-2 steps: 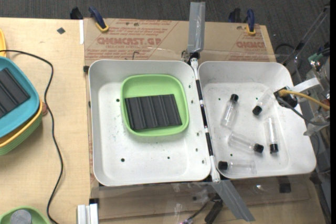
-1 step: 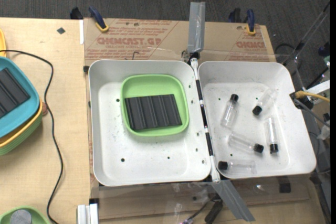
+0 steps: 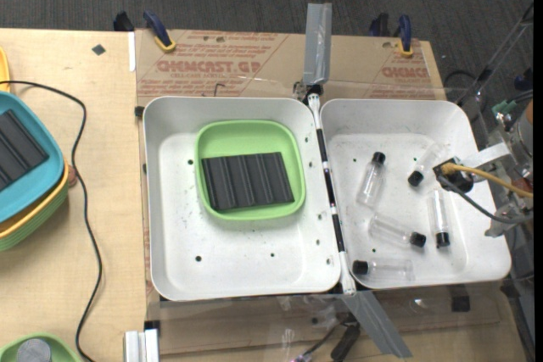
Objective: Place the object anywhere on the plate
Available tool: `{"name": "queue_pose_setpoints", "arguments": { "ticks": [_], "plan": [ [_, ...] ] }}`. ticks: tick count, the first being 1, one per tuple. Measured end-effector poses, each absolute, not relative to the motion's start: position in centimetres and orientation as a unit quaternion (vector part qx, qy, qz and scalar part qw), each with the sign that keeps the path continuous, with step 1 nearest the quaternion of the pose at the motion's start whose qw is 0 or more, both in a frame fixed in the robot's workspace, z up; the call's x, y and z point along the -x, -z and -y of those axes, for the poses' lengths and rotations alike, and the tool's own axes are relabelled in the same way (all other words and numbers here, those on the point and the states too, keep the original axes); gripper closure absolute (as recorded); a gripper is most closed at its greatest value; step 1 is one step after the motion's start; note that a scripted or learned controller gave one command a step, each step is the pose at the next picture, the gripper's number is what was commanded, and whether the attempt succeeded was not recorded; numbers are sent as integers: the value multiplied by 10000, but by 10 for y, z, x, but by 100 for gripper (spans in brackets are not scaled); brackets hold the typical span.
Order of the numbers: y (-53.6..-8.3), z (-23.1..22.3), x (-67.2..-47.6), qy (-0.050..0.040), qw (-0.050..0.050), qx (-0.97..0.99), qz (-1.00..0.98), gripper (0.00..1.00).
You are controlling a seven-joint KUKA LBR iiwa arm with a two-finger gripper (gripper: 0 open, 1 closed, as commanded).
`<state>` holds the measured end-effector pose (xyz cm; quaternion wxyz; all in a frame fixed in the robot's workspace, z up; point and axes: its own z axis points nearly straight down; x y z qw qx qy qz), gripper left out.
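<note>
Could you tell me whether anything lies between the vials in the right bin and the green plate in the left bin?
Only the raised rims where the two bins meet separate the vials from the green plate. A dark ribbed insert already lies on the plate.

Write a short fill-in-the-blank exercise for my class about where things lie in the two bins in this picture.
1. The green plate lies in the ____ bin as the camera sees it.
2. The ribbed mat on the plate is ____ in colour.
3. The clear vials with black caps lie in the ____ bin.
4. The two bins are ____ in colour.

Missing words: left; black; right; white
</note>
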<state>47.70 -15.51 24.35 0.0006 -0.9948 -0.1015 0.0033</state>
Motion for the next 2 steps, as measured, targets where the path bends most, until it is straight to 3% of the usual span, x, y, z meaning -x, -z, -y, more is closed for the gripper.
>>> {"name": "queue_pose_setpoints", "arguments": {
  "ticks": [1,2],
  "plan": [
    [-241,213,-485,-28,3,9951,989,0],
    [-230,171,-477,-31,8,9949,1012,0]
  ]
}}
